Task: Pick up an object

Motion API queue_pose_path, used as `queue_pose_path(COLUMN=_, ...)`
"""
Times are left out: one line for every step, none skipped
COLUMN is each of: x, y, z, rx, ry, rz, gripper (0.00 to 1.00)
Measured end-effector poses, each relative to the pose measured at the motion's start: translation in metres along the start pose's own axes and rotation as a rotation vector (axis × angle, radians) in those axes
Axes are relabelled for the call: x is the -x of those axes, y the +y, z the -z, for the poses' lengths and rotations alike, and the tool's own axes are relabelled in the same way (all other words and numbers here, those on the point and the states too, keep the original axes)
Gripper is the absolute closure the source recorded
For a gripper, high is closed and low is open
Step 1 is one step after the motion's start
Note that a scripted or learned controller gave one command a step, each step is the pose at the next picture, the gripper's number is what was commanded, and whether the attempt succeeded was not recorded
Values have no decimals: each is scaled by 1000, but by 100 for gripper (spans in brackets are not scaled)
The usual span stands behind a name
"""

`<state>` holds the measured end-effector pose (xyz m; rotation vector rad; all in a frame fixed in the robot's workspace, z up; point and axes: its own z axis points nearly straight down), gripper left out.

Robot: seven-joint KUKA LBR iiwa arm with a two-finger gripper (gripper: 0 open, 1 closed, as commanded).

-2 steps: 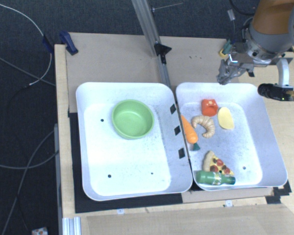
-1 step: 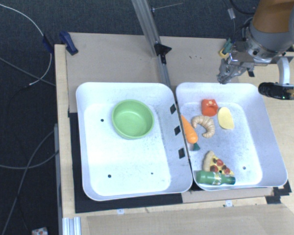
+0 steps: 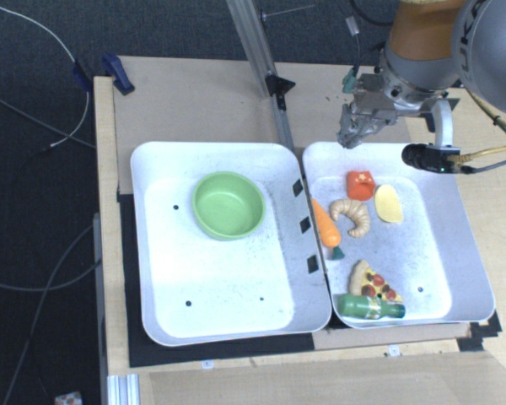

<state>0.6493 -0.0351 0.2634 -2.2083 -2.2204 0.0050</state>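
1. The grey arm with its orange band is reaching in from the upper right, and its jaws [image 3: 352, 137] are hanging over the far rim of the right bin [image 3: 455, 251], at about twelve o'clock of that bin.
2. The jaws are pointing down and look drawn together at the tips, with nothing between them; whether they are fully clenched cannot be told.
3. The right bin is holding the loose objects. A red block [image 3: 360, 184] is lying nearest the jaws, just below them, and a yellow piece [image 3: 389, 203] is sitting just beside it at three o'clock.
4. A tan curled croissant [image 3: 352, 216] is resting below the red block, and an orange carrot [image 3: 325, 223] is lying just beside it at nine o'clock, along the bin's left wall.
5. A pizza slice [image 3: 374, 283] is lying toward six o'clock of the bin, with a green bottle [image 3: 369, 308] lying on its side just below it at the near rim.
6. The left bin [image 3: 164, 268] is holding a green bowl [image 3: 228, 204], sitting upright toward its twelve o'clock side.
7. Both bins are sitting side by side on the table [image 3: 177, 99].
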Motion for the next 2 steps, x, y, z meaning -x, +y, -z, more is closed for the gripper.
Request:
queue_pose_path(x=-58, y=-1, z=-15, rx=-5, ry=-1, rz=0, gripper=100)
queue_pose_path(x=-115, y=-11, z=-10, rx=-4, ry=0, rz=1, gripper=100)
